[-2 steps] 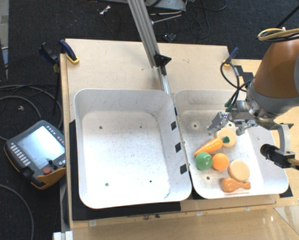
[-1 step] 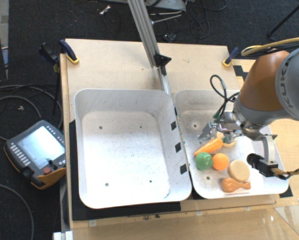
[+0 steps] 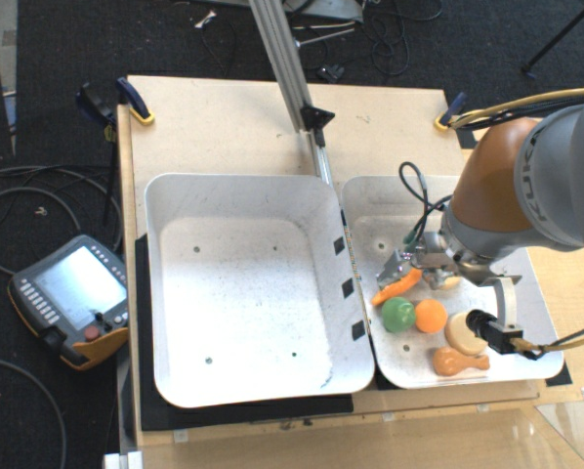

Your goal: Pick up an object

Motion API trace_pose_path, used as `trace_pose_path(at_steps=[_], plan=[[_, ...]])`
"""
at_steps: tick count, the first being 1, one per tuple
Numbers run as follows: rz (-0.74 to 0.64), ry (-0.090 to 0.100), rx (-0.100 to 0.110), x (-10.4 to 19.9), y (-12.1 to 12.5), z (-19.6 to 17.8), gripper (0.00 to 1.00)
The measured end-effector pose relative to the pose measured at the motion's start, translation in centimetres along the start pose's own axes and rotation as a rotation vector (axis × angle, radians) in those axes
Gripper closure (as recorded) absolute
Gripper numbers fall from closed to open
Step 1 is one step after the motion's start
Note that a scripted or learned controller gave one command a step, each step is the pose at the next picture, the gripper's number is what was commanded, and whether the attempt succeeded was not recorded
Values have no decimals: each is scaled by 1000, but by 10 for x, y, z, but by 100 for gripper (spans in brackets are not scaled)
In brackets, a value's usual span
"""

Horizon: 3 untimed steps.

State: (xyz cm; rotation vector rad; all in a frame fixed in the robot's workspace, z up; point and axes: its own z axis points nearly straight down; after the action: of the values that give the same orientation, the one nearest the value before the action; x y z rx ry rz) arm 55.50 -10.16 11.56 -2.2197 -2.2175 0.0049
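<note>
In the right bin (image 3: 370, 208) lie an orange carrot-shaped piece (image 3: 397, 286), a green ball (image 3: 397, 315), an orange ball (image 3: 430, 317), a beige round piece (image 3: 461, 331) and a tan pear-shaped piece (image 3: 458, 362). My gripper (image 3: 409, 265) reaches down from the right and sits low, right over the upper end of the carrot piece. The wrist hides how it meets the piece. Nothing is seen lifted off the bin floor.
The left bin (image 3: 175, 203) is beside the right one, sharing a raised middle wall (image 3: 351, 281). A slanted metal pole (image 3: 287, 66) ends at the bins' back edge. A teach pendant (image 3: 72, 301) lies on the floor to the left.
</note>
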Motion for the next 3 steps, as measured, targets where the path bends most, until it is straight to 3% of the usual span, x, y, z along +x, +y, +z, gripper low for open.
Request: trace_pose_path(at_steps=[1, 2, 3], plan=[[0, -1, -6, 0, 1, -13, 100], [-3, -2, -11, -3, 12, -70, 100], [-4, -2, -10, -2, 13, -103, 100]])
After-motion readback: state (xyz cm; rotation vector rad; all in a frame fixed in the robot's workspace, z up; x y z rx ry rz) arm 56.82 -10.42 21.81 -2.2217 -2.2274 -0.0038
